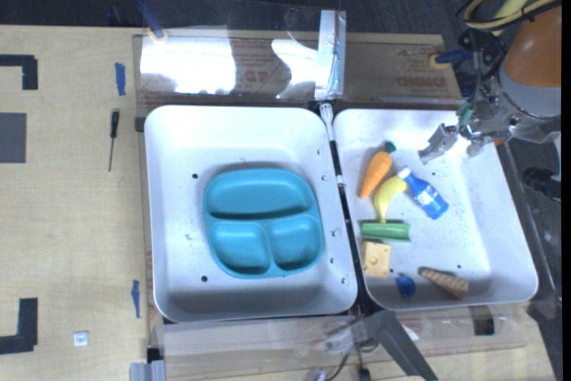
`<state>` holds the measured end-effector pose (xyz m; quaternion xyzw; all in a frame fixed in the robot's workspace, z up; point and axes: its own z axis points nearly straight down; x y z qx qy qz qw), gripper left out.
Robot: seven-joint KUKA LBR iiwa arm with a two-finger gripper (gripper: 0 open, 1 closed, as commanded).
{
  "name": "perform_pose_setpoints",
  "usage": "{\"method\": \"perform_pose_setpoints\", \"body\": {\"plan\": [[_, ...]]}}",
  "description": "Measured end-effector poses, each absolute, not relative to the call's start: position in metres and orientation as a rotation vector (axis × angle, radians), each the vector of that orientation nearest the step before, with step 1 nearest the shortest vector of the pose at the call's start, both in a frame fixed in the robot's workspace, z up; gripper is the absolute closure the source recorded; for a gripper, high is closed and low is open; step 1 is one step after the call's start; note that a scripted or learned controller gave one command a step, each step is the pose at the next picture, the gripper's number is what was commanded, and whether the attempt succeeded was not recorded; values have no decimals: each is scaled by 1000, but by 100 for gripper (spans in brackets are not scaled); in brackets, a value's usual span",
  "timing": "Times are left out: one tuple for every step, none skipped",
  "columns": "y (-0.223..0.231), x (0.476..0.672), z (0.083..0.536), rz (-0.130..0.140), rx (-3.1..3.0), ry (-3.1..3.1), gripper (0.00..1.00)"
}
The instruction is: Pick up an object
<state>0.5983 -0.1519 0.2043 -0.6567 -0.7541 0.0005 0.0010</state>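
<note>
The right bin (500, 219) holds several small toys: an orange carrot (376, 174), a yellow banana (390, 192), a blue and white bottle (424, 195), a green cucumber (385, 230), a yellow cheese block (376, 259), a small blue piece (406, 285) and a brown cone (444, 281). My gripper (452, 144) hangs over the bin's upper right part, above and to the right of the bottle. Its two grey fingers stand apart, open, with nothing between them.
The left bin (169, 147) holds a blue divided plate (263, 219). A clear plastic sheet (241, 58) lies behind the bins. The arm's orange band (535, 58) and cables sit at the right edge. A screwdriver (113, 138) lies on the bench at the left.
</note>
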Motion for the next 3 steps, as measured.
{"method": "perform_pose_setpoints", "body": {"plan": [[-102, 590, 94, 0, -1530, -2740, 0], [-104, 593, 108, -7, -1541, -2746, 100], [-104, 593, 107, -6, -1540, -2745, 0]]}}
